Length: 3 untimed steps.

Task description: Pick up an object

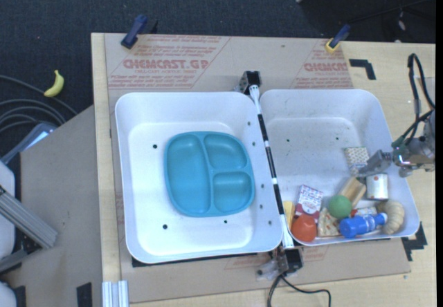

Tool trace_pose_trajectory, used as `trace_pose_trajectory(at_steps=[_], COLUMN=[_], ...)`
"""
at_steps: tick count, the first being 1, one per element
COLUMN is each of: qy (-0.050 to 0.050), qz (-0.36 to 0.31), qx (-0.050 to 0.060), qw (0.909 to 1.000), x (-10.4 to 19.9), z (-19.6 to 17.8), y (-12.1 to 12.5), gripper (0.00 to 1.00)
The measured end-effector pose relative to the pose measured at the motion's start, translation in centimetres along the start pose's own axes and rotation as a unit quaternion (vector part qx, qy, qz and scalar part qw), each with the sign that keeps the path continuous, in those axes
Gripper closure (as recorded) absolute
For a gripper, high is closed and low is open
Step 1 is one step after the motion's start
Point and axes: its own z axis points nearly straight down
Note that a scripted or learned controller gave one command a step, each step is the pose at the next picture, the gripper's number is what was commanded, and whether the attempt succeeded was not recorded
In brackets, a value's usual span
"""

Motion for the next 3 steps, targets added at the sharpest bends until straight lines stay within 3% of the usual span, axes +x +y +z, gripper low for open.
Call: trace_pose_trajectory(at_steps=[1, 2, 3], qy=[0.005, 0.002, 0.004], qz=[-0.003, -0.001, -0.002], qx=[0.0, -0.001, 0.0], qw=[1.0, 1.0, 1.0], x=[-1.61, -1.88, -1.71], z=[11.41, 10.43, 10.46], y=[3.5, 3.43, 3.44], gripper=[0.0, 1.0, 0.0])
